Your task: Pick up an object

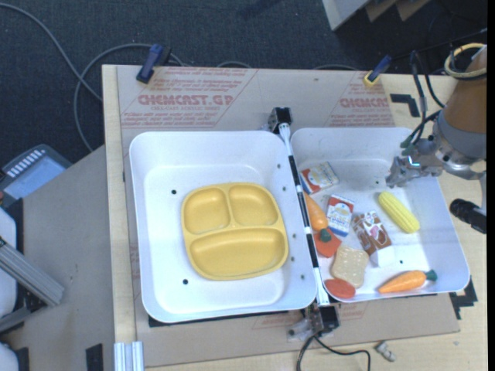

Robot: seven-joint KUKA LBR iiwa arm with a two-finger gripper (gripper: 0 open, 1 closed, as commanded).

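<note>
Gripper (396,173) hovers beside "CHEMCAST" printed board (193,99).

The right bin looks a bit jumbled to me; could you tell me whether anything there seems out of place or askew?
Nothing looks damaged or spilled. The toy foods lie loosely in the right bin: a corn cob, a carrot and a cracker. The yellow tray sits flat in the left bin.

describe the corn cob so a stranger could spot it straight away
Look in the right-hand white bin, the one crowded with toy food. Near its right side, just below the gripper, lies the corn cob. It is the bin's one plain yellow piece, stubby and bumpy, unlike the orange carrot nearer the front.
</note>
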